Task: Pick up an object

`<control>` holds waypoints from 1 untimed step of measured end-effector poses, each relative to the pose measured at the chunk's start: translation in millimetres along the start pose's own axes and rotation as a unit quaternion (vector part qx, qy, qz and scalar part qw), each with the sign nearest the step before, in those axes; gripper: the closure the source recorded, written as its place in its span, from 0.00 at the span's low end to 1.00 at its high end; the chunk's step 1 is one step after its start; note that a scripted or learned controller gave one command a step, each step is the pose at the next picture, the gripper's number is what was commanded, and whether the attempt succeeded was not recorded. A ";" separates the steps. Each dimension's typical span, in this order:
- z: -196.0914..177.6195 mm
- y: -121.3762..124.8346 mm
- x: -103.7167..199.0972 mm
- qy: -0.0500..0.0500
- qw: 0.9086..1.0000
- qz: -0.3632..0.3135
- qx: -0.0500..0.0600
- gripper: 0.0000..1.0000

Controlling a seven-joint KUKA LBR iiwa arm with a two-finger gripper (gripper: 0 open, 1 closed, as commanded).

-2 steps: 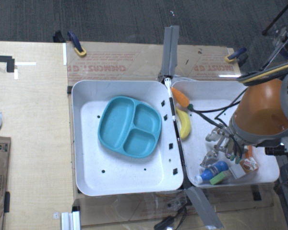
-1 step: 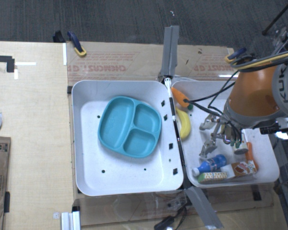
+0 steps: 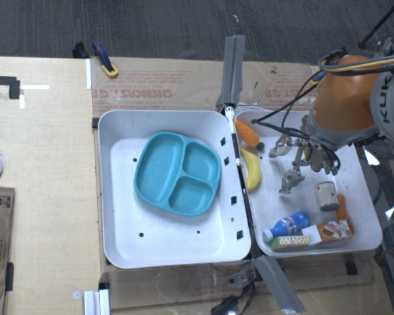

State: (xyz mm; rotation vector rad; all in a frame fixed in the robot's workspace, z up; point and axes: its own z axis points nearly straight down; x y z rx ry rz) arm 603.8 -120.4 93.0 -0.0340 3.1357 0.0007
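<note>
The pincer [image 3: 291, 181] is hanging over the middle of the right bin [image 3: 362, 176], its metal parts pointing down toward the bin floor; whether it is released or clenched I cannot tell, and nothing is showing in its grip. The grey arm with its orange band [image 3: 345, 100] is reaching in above the pincer from the far right corner of the right bin. Just to the right of the pincer a small pale cylinder, perhaps a can [image 3: 326, 196], is lying on the bin floor, with a thin orange item [image 3: 342, 207] touching its right side. Toward the near edge of the right bin a blue-capped bottle [image 3: 288, 225] and a flat printed packet [image 3: 313, 235] are lying close together. Against the right bin's left wall a banana [image 3: 252, 168] is lying lengthwise, and a carrot-like orange piece [image 3: 247, 134] is sitting just beyond it, near the far left corner. The can, judging by looks, is probably stiff, light and smooth, so it may be rolling away unless taken across its round sides at mid-length. The banana looks soft and bruisable, better held gently across its middle. Left of the right bin, the left bin [image 3: 111, 195] is holding a blue divided plate [image 3: 177, 173], and both bins are resting on the bench [image 3: 39, 149].
</note>
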 end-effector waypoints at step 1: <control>-0.4 -31.9 -55.9 -0.001 0.997 -0.076 0.000 0.00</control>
